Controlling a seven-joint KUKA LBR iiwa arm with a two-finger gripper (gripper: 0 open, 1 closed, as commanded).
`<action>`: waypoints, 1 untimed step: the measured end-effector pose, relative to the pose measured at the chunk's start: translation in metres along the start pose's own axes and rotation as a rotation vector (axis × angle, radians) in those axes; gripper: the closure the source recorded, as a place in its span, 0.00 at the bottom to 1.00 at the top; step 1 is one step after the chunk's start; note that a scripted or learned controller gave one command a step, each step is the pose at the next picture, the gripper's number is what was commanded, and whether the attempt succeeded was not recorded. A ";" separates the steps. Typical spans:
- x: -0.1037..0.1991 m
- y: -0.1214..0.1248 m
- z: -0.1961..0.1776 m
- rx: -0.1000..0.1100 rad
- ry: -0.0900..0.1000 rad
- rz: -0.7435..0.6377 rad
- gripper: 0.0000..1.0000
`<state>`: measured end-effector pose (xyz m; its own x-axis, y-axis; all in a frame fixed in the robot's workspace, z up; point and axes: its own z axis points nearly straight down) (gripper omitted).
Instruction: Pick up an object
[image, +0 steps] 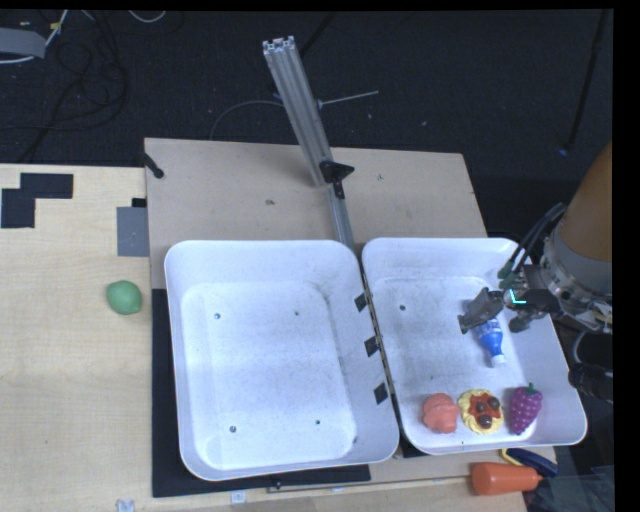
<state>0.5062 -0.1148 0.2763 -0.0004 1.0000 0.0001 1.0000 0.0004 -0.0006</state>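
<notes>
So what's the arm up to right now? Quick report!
Gripper open, low in right bin, fingers straddling blue-white object. Not lifted. Three toy foods along the near wall, out of the way.

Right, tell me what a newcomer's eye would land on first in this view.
First the gripper at the right bin's far right side, poised right over a small blue and white object. Next the toy food along that bin's near edge: a pink-orange lump, a yellow tart and purple grapes. A lone green ball sits on the bench, left of the bins.
</notes>
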 end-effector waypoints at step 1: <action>0.000 0.000 0.000 0.000 0.000 0.000 0.00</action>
<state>0.5062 -0.1148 0.2763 -0.0004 1.0000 0.0001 1.0000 0.0004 -0.0007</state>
